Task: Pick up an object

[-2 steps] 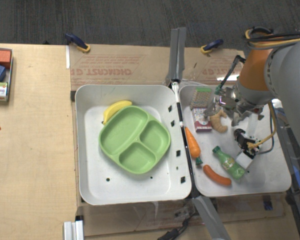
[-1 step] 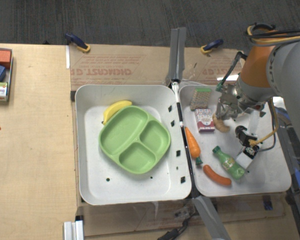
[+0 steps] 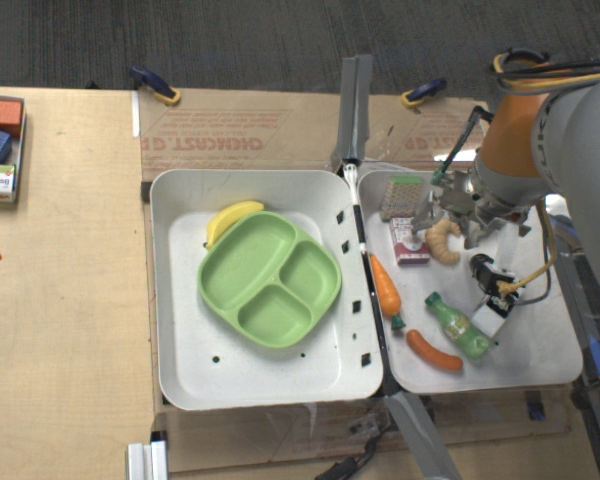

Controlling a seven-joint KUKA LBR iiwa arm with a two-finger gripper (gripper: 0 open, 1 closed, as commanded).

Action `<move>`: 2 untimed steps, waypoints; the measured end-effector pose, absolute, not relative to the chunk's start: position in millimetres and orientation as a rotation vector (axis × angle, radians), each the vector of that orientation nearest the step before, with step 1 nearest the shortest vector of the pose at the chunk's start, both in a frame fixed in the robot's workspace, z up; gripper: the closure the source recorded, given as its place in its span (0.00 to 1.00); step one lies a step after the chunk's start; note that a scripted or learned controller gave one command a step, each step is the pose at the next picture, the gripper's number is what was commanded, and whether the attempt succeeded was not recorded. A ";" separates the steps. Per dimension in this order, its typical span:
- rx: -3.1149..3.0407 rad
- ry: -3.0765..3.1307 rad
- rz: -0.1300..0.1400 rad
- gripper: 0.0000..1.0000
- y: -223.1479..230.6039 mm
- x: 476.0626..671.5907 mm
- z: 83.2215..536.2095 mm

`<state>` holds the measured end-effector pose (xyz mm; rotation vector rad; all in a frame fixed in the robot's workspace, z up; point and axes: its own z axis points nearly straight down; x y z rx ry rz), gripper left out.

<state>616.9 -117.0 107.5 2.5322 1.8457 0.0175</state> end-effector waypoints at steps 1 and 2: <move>2.545 1.832 0.017 0.00 -120.2 613.5 99.3; 2.542 1.835 0.017 1.00 -120.1 614.6 107.5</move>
